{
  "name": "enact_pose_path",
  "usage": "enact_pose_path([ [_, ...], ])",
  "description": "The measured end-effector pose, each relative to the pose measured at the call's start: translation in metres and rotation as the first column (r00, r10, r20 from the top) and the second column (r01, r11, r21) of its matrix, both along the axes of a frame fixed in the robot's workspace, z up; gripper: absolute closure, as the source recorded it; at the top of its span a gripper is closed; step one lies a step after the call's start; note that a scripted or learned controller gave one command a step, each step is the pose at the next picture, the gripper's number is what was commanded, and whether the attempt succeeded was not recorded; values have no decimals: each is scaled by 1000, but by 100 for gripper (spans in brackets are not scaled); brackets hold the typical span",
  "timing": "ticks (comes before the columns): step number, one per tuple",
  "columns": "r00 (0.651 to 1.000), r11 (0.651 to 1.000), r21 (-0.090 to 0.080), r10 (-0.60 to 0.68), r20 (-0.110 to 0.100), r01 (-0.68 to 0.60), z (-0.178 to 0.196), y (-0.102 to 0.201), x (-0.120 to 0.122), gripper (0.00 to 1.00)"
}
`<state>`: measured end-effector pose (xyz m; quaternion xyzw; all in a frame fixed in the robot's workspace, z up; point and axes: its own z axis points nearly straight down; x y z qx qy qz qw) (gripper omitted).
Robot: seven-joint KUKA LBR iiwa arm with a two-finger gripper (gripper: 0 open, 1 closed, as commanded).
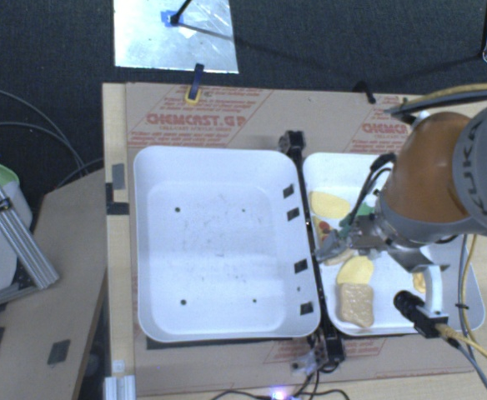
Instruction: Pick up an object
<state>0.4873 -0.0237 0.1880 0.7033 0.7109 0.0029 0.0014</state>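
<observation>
The right bin (337,163) holds a yellow flat piece (330,203) near its back left, a second yellow piece (357,270) in the middle and a tan spongy block (356,305) at the front. A bit of green (363,212) and a small red spot (325,224) show beside the wrist. My gripper (337,247) hangs low over the right bin's left side, between the two yellow pieces. The arm's orange band and wrist cover much of the bin.
The left bin (218,240) sits beside it, parted by a black divider with clips (303,223). Cardboard (227,115) lies under both bins. A shiny metal sheet (175,23) rests on the floor behind the bench.
</observation>
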Motion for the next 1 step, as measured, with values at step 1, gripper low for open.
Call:
enact_pose_path([
  [1,1000,1000,-2,-7,0,7,7,-4,1,100],
])
